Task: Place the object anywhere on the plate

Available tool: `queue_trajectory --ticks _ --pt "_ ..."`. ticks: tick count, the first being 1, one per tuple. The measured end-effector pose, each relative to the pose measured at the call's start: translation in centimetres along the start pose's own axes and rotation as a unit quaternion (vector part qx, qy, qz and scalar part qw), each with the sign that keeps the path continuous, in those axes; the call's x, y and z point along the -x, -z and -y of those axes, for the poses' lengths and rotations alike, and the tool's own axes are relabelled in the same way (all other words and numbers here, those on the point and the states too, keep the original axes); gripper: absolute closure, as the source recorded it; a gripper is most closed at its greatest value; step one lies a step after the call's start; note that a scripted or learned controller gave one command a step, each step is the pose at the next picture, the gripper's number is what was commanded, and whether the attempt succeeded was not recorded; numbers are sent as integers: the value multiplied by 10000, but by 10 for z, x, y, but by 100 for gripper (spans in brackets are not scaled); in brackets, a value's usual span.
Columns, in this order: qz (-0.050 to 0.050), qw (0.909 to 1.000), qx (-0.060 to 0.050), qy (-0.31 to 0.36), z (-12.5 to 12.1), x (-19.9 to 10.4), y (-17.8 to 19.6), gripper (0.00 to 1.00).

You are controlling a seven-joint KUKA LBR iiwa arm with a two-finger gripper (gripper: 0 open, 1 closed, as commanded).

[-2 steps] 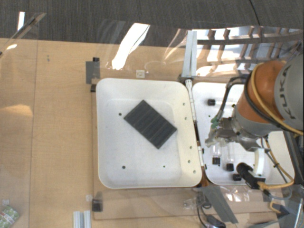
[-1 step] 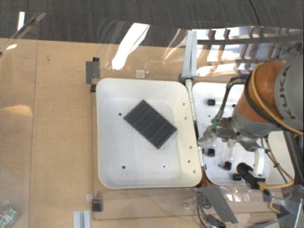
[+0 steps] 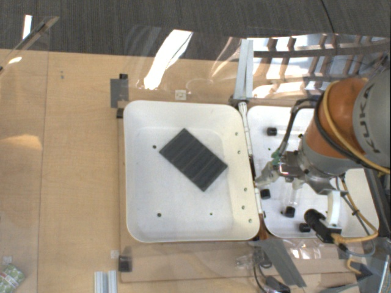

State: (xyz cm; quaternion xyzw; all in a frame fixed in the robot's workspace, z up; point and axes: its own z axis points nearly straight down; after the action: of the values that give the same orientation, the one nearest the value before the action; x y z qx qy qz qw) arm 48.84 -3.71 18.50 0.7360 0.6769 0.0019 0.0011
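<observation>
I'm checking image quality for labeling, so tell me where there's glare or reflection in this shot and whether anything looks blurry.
In the camera view, a bright glare streak lies on the clear sheet above the left bin; window-like reflections wash out the area above the right bin; the dark ridged plate is sharp; the arm looks slightly soft.

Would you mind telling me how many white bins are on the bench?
2. The left bin holds a dark ribbed plate; the right bin sits beside it, partly covered by the arm.
</observation>
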Motion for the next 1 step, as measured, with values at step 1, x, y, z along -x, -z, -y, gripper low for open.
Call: queue_trajectory --ticks 1 --pt "0 10000 0 0 0 0 0 0"
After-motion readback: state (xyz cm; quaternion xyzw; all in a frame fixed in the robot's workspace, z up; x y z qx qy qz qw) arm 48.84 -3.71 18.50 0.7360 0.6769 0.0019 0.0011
